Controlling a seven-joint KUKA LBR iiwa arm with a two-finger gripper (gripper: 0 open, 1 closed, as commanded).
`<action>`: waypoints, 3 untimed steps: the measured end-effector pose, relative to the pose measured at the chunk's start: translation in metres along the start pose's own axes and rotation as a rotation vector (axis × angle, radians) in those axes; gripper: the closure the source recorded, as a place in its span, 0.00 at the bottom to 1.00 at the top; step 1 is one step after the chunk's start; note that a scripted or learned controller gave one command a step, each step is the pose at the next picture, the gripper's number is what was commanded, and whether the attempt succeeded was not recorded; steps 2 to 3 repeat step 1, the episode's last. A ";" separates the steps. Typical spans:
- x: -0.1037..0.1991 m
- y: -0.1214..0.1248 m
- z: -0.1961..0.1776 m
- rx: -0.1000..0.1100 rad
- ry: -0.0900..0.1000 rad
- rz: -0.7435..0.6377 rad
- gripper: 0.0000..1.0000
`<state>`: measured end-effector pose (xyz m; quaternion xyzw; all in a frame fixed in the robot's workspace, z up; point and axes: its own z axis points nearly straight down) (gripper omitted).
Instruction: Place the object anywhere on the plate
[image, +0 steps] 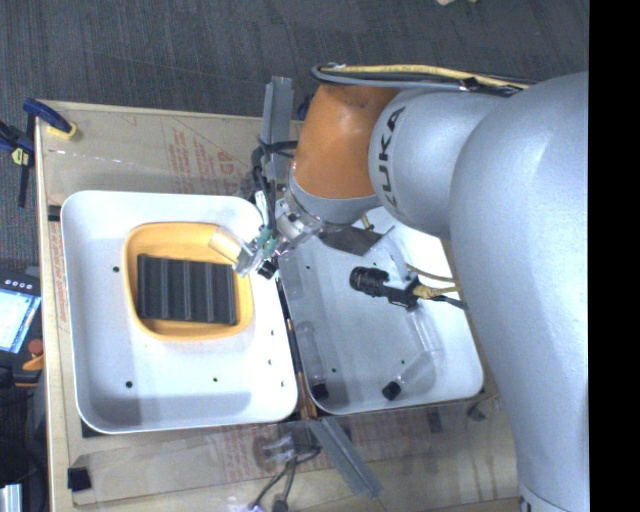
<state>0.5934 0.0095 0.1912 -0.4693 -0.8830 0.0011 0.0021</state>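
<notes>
the arm (500, 200) reaches across the right bin (350, 350) so that the gripper (256, 252) hangs low at the upper right edge of the yellow plate (165, 234), which sits in the left bin (110, 370); a pale block (222, 243), which i take to be the task's thing, lies tilted just beside the gripper on its plate side, over the plate's rim; whether it rests on the rim or is carried there i cannot tell, nor whether the gripper is open or closed on it; a dark ridged slab (190, 290) covers most of the plate's middle, which may be why the block is at the rim, where bare yellow is left; by my reading the placing is near its end, and any release should be gentle, since a tilted block on a sloping rim may slide off into the bin
</notes>
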 end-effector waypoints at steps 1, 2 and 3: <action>0.000 0.000 0.000 0.000 0.000 0.001 0.00; 0.000 0.000 0.000 0.000 0.000 0.001 0.00; 0.000 0.000 0.000 0.000 0.000 0.001 0.00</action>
